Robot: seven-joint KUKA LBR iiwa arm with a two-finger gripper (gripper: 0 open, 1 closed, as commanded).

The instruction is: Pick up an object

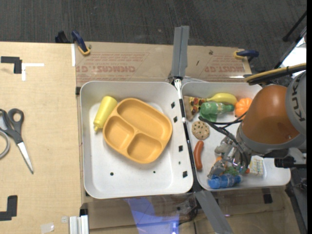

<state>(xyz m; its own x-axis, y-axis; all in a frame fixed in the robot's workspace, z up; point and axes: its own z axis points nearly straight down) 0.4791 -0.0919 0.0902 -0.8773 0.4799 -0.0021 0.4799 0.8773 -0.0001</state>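
I had the gripper (228, 165) down low, just above the blue bottle (223, 181); couldn't tell its state; next it needed a clean close there, I reckoned.

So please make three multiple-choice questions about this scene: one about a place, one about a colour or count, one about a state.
1. Where does the divided tray lie?
A. in the left bin
B. in the right bin
C. on the wooden bench

2. What colour is the bottle beside the tray?
A. blue
B. yellow
C. red

3. How does the hot dog lie?
A. on the floor of the right bin, apart from the hand
B. on the divided tray
C. on top of the scissors

Answers:
1 A, the tray rests in the left bin.
2 B, the bottle is yellow, touching the tray's upper left edge.
3 A, it lies near the bin's left wall, while the hand is down over the blue item.
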